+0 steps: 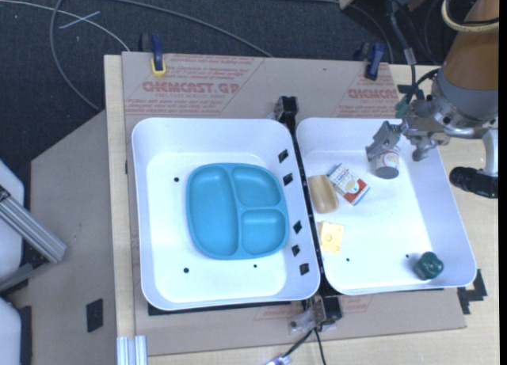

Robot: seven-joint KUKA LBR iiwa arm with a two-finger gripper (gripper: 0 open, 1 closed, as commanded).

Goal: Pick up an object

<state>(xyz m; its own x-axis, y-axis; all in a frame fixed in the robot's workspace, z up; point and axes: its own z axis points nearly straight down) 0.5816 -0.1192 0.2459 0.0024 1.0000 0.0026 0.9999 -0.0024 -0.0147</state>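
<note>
Gripper (386, 157) state cannot be told as it is poised over the right white plastic bin (444, 221), above the small red-and-white carton (348, 184) lying near the tan bread-shaped block (322, 194). A miss may be risked if the descent lands between the two.

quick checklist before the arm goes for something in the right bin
1. Objects present in the right bin: ok. A tan block, a small box, a yellow piece and a green object lie there.
2. Hand over the right bin: ok, near its upper part.
3. Hand free of any load: cannot tell.
4. Objects apart enough to pick singly: not ok for the tan block and small box, which lie close together; ok for the green object.
5. Blue tray out of the way: ok, in the left bin.
</note>
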